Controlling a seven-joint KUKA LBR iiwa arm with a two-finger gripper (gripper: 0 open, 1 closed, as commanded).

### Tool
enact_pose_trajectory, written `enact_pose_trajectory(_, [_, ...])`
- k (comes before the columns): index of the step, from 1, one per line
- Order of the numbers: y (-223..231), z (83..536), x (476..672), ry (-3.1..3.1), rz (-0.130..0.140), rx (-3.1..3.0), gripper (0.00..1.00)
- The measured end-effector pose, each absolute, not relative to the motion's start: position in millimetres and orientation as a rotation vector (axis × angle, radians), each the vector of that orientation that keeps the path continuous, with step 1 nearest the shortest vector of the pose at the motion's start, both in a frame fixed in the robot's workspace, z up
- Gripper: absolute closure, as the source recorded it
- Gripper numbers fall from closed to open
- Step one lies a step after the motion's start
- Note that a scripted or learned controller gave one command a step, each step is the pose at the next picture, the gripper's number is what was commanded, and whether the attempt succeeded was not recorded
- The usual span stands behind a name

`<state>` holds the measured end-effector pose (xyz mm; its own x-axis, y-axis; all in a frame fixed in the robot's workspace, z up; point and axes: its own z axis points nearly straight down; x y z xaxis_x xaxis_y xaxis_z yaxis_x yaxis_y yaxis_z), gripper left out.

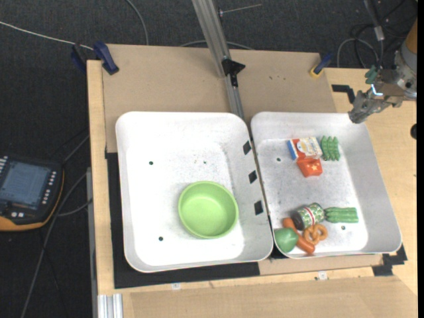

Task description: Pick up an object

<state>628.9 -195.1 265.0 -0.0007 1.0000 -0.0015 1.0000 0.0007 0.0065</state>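
Several small toys lie in the right bin point(377, 177); we see the gripper point(361, 113) just past its far right corner, its grasp impossible to tell, with the red-and-white carton point(305, 149) nearest, toward the bin's middle.

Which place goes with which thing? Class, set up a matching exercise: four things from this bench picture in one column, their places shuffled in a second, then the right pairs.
Things:
1. green bowl
2. end effector
3. red block
4. blue clamp

Places:
A. bench's far left corner
B. upper part of the right bin
C. in the left bin
D. over the right bin's far right corner

Pairs: 1-C, 2-D, 3-B, 4-A
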Motion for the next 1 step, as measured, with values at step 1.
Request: enact_pose_trajectory(1, [-195.1, 291.6, 629.4, 2.22, 0.003, 2.219, 1.0])
